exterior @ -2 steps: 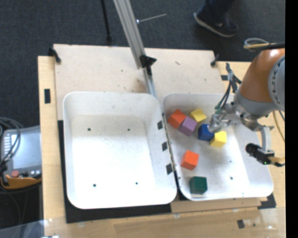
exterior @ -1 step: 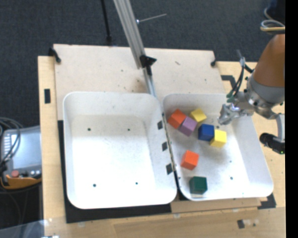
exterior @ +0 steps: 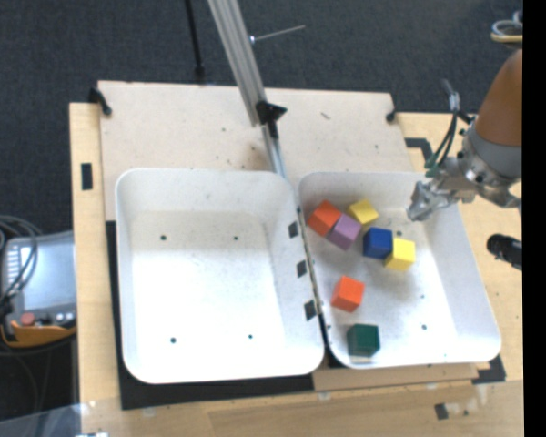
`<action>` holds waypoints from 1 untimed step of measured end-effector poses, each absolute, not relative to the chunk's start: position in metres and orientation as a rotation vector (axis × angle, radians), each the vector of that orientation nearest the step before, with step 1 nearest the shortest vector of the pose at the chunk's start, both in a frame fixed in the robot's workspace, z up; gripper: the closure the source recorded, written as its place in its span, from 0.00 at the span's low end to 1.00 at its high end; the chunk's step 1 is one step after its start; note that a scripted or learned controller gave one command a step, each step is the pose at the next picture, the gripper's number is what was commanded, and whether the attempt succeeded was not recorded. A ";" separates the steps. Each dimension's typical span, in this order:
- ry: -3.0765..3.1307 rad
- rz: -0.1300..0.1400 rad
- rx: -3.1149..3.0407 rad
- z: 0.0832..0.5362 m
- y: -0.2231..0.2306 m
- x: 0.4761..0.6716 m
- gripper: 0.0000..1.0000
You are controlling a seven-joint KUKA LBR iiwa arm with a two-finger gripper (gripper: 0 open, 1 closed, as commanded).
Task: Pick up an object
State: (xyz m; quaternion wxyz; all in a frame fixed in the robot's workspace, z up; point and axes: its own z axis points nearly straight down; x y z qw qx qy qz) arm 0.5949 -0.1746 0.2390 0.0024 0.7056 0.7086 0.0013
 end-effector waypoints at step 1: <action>2.225 0.004 2.212 0.261 -0.176 0.596 1.00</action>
